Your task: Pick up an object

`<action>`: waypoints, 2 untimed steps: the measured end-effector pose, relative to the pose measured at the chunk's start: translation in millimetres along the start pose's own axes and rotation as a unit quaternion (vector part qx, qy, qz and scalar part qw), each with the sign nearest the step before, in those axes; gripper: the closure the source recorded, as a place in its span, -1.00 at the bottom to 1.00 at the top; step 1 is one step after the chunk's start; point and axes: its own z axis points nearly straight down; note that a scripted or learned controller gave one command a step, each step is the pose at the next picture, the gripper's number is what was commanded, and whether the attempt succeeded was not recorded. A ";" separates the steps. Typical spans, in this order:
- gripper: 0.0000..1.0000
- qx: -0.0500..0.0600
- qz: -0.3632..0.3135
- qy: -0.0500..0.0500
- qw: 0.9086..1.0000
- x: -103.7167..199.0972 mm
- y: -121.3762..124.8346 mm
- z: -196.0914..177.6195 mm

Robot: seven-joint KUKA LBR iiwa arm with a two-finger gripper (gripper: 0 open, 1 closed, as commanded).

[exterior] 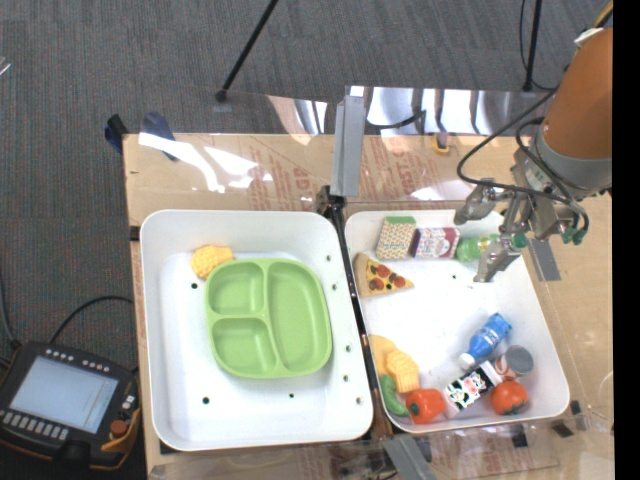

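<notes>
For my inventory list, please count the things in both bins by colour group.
Green: 3 (divided plate, small green item, green piece)
Yellow or orange: 3 (corn, pizza slice, yellow food)
Red: 2 (pepper, tomato)
Other: 5
Total: 13

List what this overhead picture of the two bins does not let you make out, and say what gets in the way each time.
- Pincer, camera view: its fingers are too small and blurred to tell whether they stand open or shut.
- Green thing in the right bin: partly behind the pincer, so its kind is unclear.
- Arm: cut off by the picture's top right.
- Small box: its printing is too small to read.
</notes>
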 end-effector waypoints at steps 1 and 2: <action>-1.00 0.000 -0.009 0.001 1.000 -25.6 30.2 184.6; -1.00 0.000 -0.007 0.001 1.000 74.4 -30.8 182.5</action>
